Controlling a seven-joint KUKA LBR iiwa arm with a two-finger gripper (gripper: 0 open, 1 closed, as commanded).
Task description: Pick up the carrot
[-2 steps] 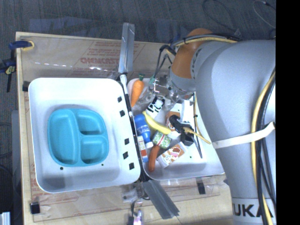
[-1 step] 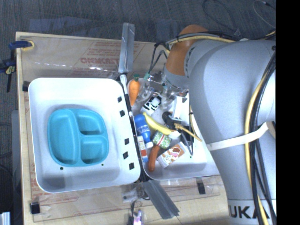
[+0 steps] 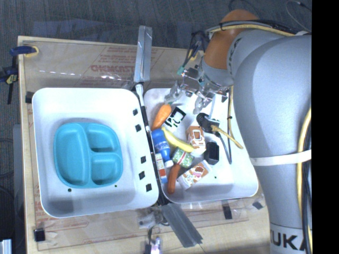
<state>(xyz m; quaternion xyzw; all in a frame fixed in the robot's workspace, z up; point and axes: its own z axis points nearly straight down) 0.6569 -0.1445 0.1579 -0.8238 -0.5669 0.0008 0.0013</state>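
Orange and tapered, the carrot lies in the right bin, hard against the bin's left wall at about ten o'clock of its floor, thick end up and to the right, tip down and to the left. We see the gripper hanging over the top of that bin, at roughly two o'clock from the carrot and just beside it; its two fingers stand apart, and nothing sits between them.

The grey arm covers the right side of the bin, so we cannot tell what lies under it. The pile below the carrot is crowded: a banana crosses the middle, a blue bottle runs along the left wall at six o'clock from the carrot, and small cartons are too jumbled to read. The carrot's tip is partly hidden by the divider between the bins.

In the left bin we see a blue compartment tray.
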